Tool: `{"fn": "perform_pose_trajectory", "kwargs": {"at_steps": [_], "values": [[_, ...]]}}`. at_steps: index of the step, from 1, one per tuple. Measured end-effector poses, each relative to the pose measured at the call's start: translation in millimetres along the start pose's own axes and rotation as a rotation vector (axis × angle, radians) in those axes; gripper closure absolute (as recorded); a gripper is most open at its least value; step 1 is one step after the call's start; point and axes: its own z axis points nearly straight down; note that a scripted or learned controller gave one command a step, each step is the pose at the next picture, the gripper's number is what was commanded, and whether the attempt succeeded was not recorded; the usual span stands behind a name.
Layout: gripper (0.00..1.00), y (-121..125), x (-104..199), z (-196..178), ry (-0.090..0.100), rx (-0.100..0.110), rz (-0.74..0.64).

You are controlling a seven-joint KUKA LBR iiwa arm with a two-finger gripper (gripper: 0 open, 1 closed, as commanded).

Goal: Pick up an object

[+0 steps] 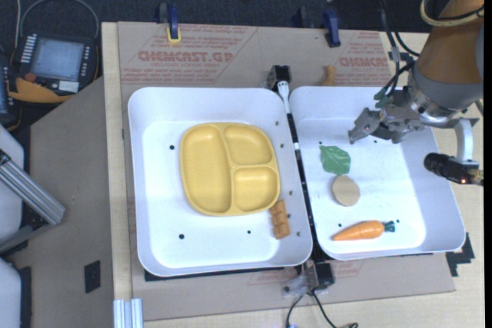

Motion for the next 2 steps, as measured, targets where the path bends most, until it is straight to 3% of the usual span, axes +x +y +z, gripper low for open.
{"fn": "perform_pose_trajectory", "kwargs": {"at_steps": [1, 2], "values": [[0.00, 3, 0, -8, -0.002, -0.015, -0.003], [0.00, 3, 0, 34, -0.001, -0.010, -0.003]]}}
